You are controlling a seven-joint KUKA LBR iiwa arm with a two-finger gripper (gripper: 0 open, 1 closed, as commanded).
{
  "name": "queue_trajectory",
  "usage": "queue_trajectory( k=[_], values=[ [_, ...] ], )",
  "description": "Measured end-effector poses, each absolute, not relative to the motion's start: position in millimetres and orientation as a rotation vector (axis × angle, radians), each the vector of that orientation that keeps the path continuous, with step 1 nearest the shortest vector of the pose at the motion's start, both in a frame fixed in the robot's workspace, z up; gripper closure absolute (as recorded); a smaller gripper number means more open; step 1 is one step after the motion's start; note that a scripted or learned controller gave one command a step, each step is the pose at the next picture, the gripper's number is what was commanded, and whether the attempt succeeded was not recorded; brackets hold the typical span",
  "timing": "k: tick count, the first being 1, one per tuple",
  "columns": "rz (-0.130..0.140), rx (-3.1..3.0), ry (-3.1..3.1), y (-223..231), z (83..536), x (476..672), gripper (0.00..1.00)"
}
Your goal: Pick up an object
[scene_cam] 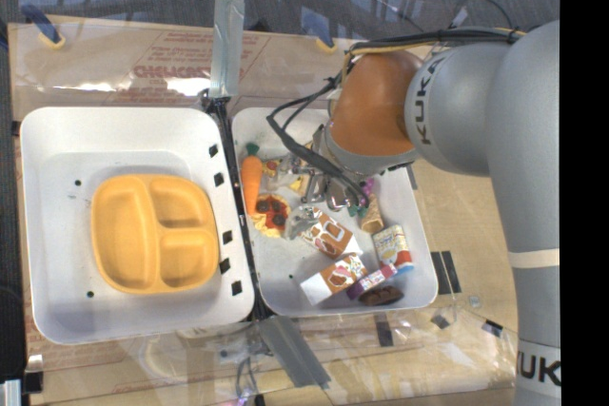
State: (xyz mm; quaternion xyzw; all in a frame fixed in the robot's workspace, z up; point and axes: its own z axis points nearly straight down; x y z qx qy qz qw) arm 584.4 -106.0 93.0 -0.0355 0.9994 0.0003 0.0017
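My gripper [309,204] reaches down into the right bin [285,295], its metal parts just below the orange wrist band [373,105]. It sits over a cluster of small toy foods beside an orange carrot [250,183] that lies along the bin's left wall. A red and yellow piece [271,212] lies just left of the gripper and a brown and white packet [328,235] just below it. The arm hides the upper part of this bin.
A yellow divided tray [152,231] rests in the left bin [57,138]. More small items lie at the right bin's lower right: a white box [328,280], a small can [392,245] and a dark purple piece [376,285]. Taped plastic sheeting surrounds both bins.
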Motion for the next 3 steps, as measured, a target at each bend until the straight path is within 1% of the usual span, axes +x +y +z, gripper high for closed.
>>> queue_trajectory(
  k=[1,2,3],
  values=[
    [-0.001,-0.172,3.137,-151,92,540.9,0.0],
    [-0.001,0.249,3.126,-184,108,615.3,0.0],
    [0.0,0.473,3.103,-165,93,566.5,0.0]
  ],
)
